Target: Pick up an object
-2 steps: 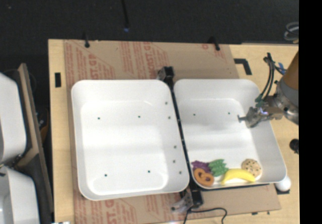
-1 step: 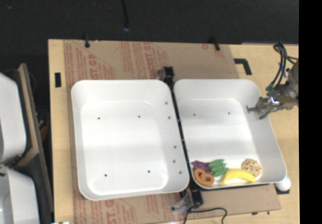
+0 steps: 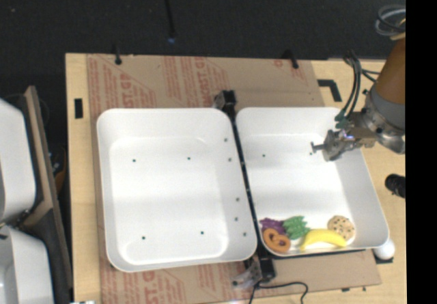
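Four toys lay along the near edge of the right bin (image 3: 355, 180): grapes (image 3: 271, 225), a green leafy piece (image 3: 296, 226), a banana (image 3: 322, 240) and a cookie (image 3: 341, 227). The end effector (image 3: 328, 148) hovered over the bin's far right corner, well apart; grip state undeterminable.

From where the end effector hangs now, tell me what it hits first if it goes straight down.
Most likely the bare white floor of the right bin. The end effector hangs over the bin's upper part, well away from the toys along the near wall, though depth is hard to judge.
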Robot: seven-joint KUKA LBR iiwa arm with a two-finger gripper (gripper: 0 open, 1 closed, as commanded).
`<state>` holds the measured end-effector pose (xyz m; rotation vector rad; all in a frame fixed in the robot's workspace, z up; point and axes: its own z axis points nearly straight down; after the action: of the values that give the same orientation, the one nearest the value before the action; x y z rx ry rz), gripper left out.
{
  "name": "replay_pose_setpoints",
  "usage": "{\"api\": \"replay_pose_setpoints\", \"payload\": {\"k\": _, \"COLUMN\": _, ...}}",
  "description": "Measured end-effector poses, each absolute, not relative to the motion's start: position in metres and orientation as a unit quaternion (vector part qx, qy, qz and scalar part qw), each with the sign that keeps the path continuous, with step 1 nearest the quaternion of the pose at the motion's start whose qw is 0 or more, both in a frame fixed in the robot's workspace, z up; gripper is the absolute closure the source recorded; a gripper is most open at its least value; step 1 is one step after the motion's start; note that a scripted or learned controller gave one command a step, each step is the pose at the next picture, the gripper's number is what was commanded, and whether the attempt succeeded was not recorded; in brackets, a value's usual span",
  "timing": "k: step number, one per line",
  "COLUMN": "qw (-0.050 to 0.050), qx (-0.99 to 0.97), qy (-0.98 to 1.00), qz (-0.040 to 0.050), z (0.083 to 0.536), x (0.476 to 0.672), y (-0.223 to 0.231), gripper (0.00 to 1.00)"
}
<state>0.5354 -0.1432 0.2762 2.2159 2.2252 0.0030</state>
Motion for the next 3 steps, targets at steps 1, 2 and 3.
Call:
{"api": "replay_pose_setpoints", "payload": {"k": 1, "qw": 0.0, "qx": 0.706, "qy": 0.709, "qz": 0.0003, "z": 0.262, "x": 0.538, "y": -0.087, "gripper": 1.0}}
{"api": "replay_pose_setpoints", "payload": {"k": 2, "qw": 0.0, "qx": 0.706, "qy": 0.708, "qz": 0.0004, "z": 0.26, "x": 0.547, "y": -0.038, "gripper": 1.0}}
{"api": "replay_pose_setpoints", "payload": {"k": 3, "qw": 0.0, "qx": 0.706, "qy": 0.708, "qz": 0.0002, "z": 0.254, "x": 0.547, "y": 0.004, "gripper": 1.0}}
